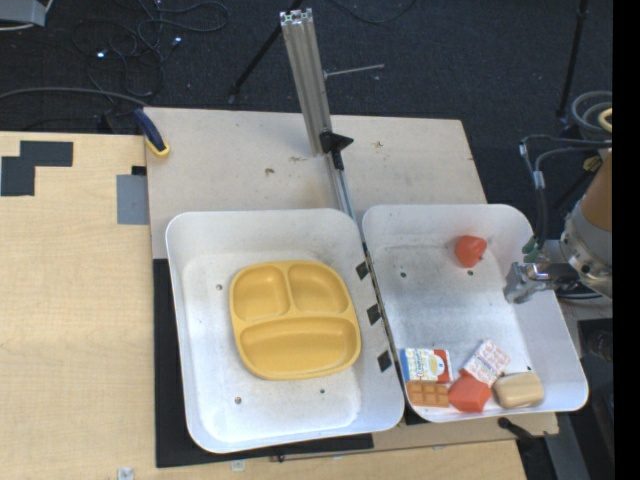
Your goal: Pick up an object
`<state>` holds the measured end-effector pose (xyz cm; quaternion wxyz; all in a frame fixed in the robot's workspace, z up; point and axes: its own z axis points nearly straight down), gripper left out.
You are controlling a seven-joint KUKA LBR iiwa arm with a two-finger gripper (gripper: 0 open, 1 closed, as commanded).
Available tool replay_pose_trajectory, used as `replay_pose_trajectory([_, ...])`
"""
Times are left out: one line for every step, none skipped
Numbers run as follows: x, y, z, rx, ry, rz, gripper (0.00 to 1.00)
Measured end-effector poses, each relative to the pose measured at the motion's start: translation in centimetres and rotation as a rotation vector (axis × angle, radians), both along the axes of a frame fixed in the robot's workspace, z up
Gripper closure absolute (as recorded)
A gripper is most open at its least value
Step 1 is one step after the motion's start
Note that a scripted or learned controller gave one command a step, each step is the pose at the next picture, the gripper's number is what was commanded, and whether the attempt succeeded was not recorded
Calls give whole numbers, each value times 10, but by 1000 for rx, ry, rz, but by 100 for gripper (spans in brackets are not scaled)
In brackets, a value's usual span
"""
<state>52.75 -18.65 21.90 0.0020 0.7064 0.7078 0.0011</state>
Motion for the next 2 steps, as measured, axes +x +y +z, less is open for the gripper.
replay_pose_trajectory([1, -1, 53, 0, 2, 0, 100])
replay_pose_trajectory([-7, 44, 38, 3, 9, 2, 100])
